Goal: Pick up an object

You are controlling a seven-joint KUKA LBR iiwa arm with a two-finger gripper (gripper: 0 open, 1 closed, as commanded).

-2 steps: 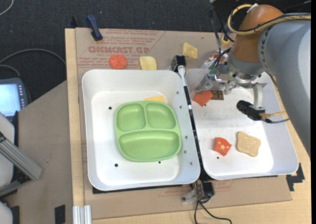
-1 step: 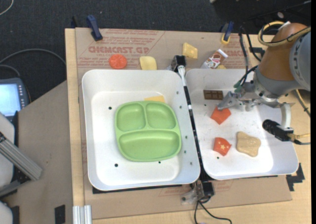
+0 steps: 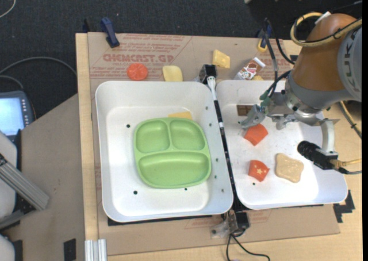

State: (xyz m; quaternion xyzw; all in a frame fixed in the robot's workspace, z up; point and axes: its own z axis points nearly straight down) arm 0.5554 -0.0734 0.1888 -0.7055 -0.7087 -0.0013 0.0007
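Entry, bench as it stands. My gripper (image 3: 256,118): reaching in from the right, low over the back left part of the right bin (image 3: 287,196); I cannot tell whether it is open or closed. Right bin, contents: one orange block (image 3: 256,134), lying just in front of my gripper, and I cannot tell whether the two touch; one red piece (image 3: 258,170) with a small yellow mark on top, nearer the front; one tan toast-shaped piece (image 3: 288,168) just beside the red piece, on its right; one small brown thing (image 3: 244,109) near the back left corner, close by my gripper. Left bin (image 3: 115,116), contents: one green divided plate (image 3: 171,152), three compartments, lying flat in the middle; one yellow slab (image 3: 180,115) at the plate's far edge. Cardboard sheet (image 3: 92,196) under both bins, items behind them: one orange-red round piece (image 3: 137,71); one pale yellow piece (image 3: 172,73) just beside it; one yellow wedge (image 3: 221,58); one red-and-white packet (image 3: 250,70); one blue clamp (image 3: 109,31) on the back left edge.
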